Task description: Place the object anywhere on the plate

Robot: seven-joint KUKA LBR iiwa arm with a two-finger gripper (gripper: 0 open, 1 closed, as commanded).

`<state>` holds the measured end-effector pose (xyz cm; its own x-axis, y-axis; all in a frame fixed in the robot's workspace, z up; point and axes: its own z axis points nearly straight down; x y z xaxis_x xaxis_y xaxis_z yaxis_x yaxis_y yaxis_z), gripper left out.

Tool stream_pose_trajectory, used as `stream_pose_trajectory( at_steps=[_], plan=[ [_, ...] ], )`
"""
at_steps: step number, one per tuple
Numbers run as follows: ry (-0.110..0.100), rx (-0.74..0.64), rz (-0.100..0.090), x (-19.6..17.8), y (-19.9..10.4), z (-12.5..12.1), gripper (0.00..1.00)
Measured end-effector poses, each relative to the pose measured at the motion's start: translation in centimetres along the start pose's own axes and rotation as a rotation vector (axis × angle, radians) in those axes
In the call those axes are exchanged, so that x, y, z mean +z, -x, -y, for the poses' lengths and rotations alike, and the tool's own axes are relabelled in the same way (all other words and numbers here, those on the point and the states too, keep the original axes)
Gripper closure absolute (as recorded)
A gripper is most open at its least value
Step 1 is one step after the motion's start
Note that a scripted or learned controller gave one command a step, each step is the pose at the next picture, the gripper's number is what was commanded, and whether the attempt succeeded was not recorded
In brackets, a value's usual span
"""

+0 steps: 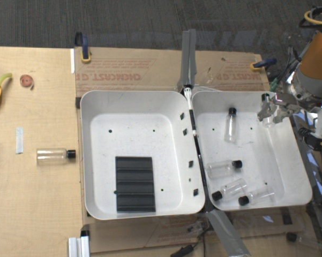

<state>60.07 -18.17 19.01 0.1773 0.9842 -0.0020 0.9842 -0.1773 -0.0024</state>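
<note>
A black ribbed plate (134,184) lies flat in the near part of the left bin (96,111). Several clear vials with black caps lie in the right bin (289,165): one (231,123) near its far middle, one (225,167) lower down, and two (227,189) (255,198) by the near wall. My gripper (268,110) hangs over the far right part of the right bin, a short way to the right of the far vial and apart from it. Nothing shows in its grasp.
The grey arm with its orange band (315,63) comes in at the upper right. Another vial (54,154) lies on the wooden bench left of the bins. Blue clamps (80,40) (262,64) hold the cardboard behind the bins. A divider (192,122) separates the bins.
</note>
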Motion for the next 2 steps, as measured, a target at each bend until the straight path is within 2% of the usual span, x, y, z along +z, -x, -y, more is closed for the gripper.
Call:
stream_pose_trajectory(
  at_steps=[1,2],
  plan=[
    [0.003,-0.267,0.0,-3.5,-8.9,-4.3,1.0],
    [0.0,-0.294,0.0,-2.9,-17.9,-2.7,1.0]
  ],
)
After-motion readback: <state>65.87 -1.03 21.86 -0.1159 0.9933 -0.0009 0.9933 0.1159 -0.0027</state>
